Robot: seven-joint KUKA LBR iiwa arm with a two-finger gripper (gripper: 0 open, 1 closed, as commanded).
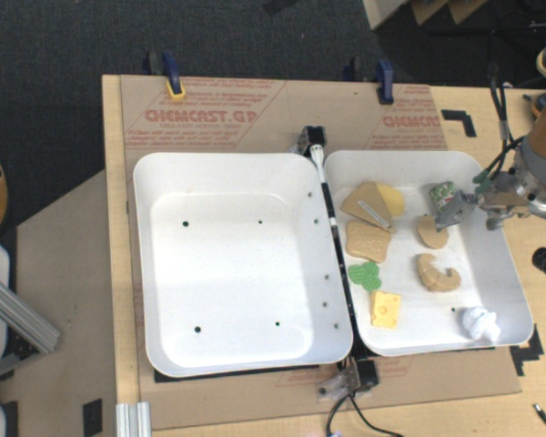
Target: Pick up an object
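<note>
Bench top is brown board (255,107) with red lettering, held at its far edge by two blue-and-yellow clamps (172,74). Left bin (155,244), white and shallow, shows a few small dark dots on its floor. A thin black strip runs along the seam where the two bins meet. Right bin (505,271) holds the loose objects. Nearest the seam: a tan wedge (369,205) lying on a yellow round piece (391,199), the two overlapping. Just below them, a tan square slab (368,241), touching or nearly touching the wedge. Below that, a small green leaf-like piece (365,276), then a yellow holed block like cheese (386,309) just beside it. Toward the middle of this bin, a tan curved piece (436,274) lies apart from the rest. Above it, a smaller tan lump (430,234). In the near right corner, a white crumpled item (479,323) sits against the rim. Gripper (446,209) reaches in from the right, low over the far part of the right bin, its tip just above the tan lump and beside a small green-and-white object (441,192). Cannot tell whether it is spread or closed, nor whether anything is held. Grey arm (528,185) extends off the right edge.
</note>
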